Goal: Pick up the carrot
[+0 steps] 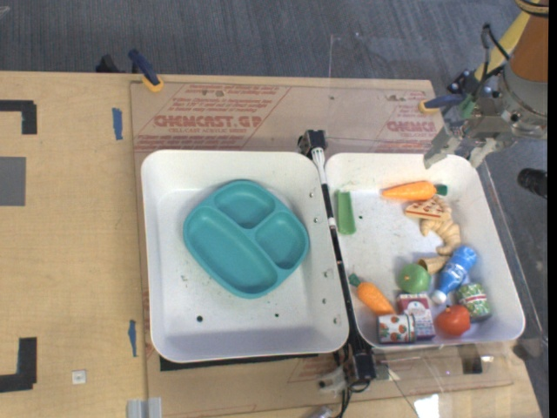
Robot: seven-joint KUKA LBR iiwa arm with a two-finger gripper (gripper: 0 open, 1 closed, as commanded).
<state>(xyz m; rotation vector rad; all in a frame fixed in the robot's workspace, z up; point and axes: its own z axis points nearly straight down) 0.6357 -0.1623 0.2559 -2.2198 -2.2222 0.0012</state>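
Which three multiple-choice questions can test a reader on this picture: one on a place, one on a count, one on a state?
1. Where does the teal plate lie?
A. in the left bin
B. in the right bin
C. on the floor

2. How many carrots lie in the right bin?
A. none
B. two
C. five

3. How does the gripper stand to the upper carrot?
A. it grips the carrot
B. it is above the bin's far right corner, apart from the carrot
C. it presses on the plate

Answers:
1 A, the plate rests inside the left bin.
2 B, one carrot near the far edge, the other carrot near the middle wall.
3 B, bare bin floor shows between gripper and carrot.
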